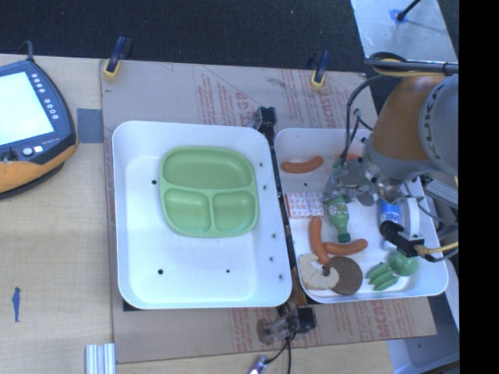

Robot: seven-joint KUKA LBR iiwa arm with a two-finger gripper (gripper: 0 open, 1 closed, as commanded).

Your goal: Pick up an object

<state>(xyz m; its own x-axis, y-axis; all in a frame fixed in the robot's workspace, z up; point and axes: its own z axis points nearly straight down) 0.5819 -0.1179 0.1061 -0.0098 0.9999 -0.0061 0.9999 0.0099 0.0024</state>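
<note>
My gripper (348,188) hangs low over the middle of the right bin (437,287), below the grey and orange arm (405,127). Just beneath it lies a small green toy bottle (340,218), at or near the gripper's tip; whether they touch cannot be made out. Toy sausages lie around: one at the back (301,164), one upright (315,238), one flat (346,247). A brown cookie (344,276) and a cream piece (313,273) sit at the front. Green toy vegetables (394,269) rest at the front right.
The left bin (136,287) holds a green divided plate (209,190). A red-and-white packet (304,204) lies near the right bin's left wall. A blue and white item (394,215) and cables sit under the arm. A tablet (27,127) lies at far left.
</note>
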